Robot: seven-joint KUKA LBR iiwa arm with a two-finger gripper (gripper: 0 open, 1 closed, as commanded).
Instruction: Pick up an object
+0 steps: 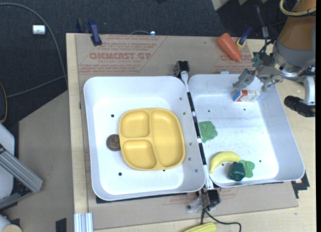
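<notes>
Gripper (pixel 249 83): at the far end of the right bin (pixel 281 140), hanging over a small white carton – whether its fingers are spread or closed, I cannot tell
Carton (pixel 246 95): white with red and blue on its face, lying on the right bin's floor just under the gripper; no grasp is visible
Arm (pixel 296 35): grey with an orange band, coming in past the right bin's far right corner
Green leafy piece (pixel 207 130): against the right bin's left wall, midway along
Banana (pixel 223 159): near end of the right bin, curved – touching a dark green block (pixel 236 171) that sits beside a green frilly piece (pixel 248 166)
Left bin (pixel 100 140): shares a wall with the right bin; holds a yellow divided plate (pixel 151 138) with a brown round thing (pixel 113 142) at its left edge
Orange piece (pixel 229 47): on the bench, beyond the right bin's far rim
</notes>
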